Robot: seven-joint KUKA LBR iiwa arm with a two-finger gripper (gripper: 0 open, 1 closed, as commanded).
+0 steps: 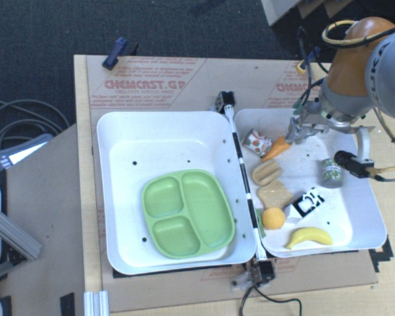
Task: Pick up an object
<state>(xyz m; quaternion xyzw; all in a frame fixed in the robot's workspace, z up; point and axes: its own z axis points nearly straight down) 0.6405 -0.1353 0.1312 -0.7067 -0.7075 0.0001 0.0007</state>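
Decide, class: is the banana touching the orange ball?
Apart. The camera view shows bare white bin floor between the banana and the orange ball.

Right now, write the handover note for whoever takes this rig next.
Gripper: low over the back of the right bin, beside the carrot; nothing seen held.
Right bin also holds a small printed packet, hot dog bun, bread slice, orange, banana, black-and-white block and a small round green item.
Left bin holds a green divided plate.
Done: approach. Left: grasp and lift an object.
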